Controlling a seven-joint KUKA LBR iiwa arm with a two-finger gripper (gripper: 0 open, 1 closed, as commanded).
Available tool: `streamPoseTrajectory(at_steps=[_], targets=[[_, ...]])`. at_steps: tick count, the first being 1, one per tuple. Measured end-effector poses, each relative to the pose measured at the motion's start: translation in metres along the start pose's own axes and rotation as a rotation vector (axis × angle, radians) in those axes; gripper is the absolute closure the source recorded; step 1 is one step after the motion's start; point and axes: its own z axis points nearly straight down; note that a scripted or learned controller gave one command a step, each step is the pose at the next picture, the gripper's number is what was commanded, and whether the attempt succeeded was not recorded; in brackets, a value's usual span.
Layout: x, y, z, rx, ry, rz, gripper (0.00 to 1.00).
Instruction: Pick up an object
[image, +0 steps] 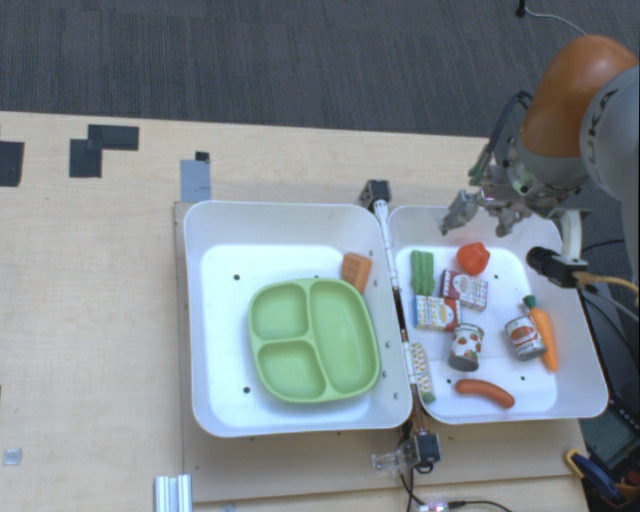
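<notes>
Gripper (482, 212): above right bin's (585, 395) far rim, fingers spread, nothing between them. Arm's upper part cut off at the frame edge. Can (524, 337) label illegible.

Single fixed overhead camera, slanted down on both bins (300, 215), arm (585, 100) entering right.

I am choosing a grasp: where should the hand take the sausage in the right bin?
Grip the sausage at its middle, from above, fingers across its narrow width. It lies flat, almost left to right, apart from the cans, so both long sides look free.
</notes>
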Motion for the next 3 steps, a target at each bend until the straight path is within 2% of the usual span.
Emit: streamPoseTrajectory(at_steps=[1,2,3], targets=[[0.010,-0.063,0.095,-0.009,-0.002,0.001,0.00],[0.010,-0.061,0.083,-0.016,-0.004,0.000,1.00],[0.010,-0.061,0.083,-0.015,-0.004,0.000,0.00]])
